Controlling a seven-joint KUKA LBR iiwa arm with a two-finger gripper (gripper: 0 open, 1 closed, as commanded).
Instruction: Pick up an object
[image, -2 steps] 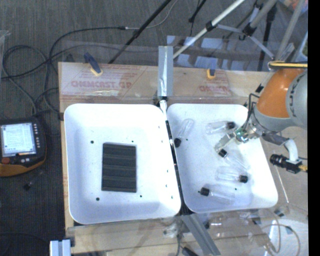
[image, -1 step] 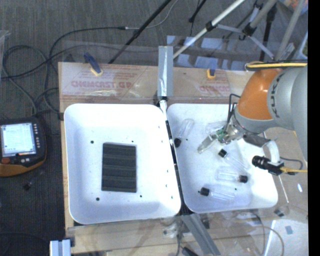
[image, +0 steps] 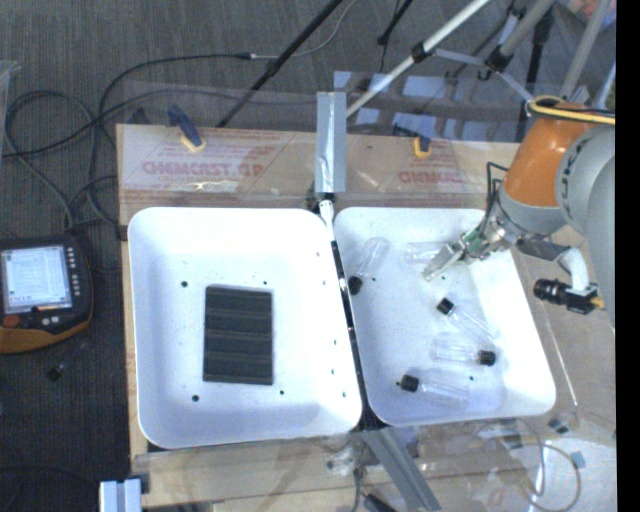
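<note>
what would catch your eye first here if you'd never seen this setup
The dark ribbed block lying alone in the middle of the left bin stands out most against the white. Next comes the orange-banded arm reaching in from the right, its gripper low over the right bin, where several clear vials with black caps lie scattered.

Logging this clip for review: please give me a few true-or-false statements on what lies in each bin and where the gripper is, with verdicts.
1. A dark ridged block lies in the left bin. True.
2. The clear vials are in the left bin. False: they lie in the right bin.
3. The gripper is over the right bin. True.
4. The arm reaches in from the view's left. False: from its right.
</note>
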